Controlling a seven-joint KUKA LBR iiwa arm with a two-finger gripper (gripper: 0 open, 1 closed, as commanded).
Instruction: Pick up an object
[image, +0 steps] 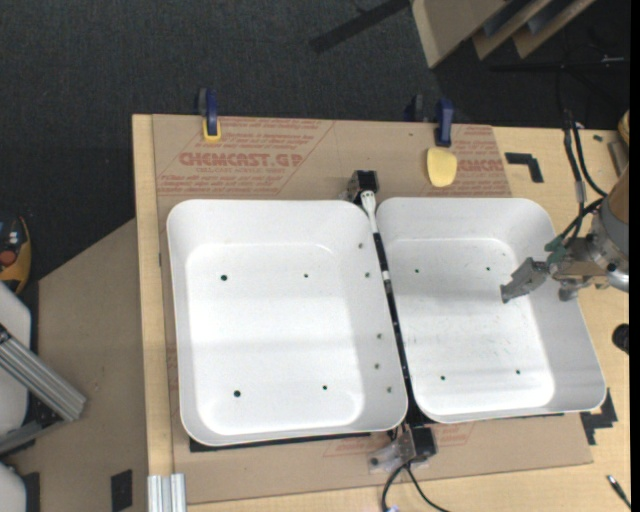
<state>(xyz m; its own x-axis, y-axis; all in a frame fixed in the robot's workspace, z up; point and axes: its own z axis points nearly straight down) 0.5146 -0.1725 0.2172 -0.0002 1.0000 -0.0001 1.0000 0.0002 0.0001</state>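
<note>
A small pale yellow object (441, 166) lies on the brown board just beyond the far rim of the right bin (470, 400), below a blue clamp. My gripper (523, 281) reaches in from the right and hangs over the right part of the right bin, pointing left. It is well apart from the yellow object, nearer the camera and to the right of it. I see nothing held in it.
The left bin (200, 400) sits beside the right one, with a black strip (385, 300) between them. Two blue clamps (209, 108) (443, 118) grip the board's far edge. Cables (580, 170) run along the right side.
</note>
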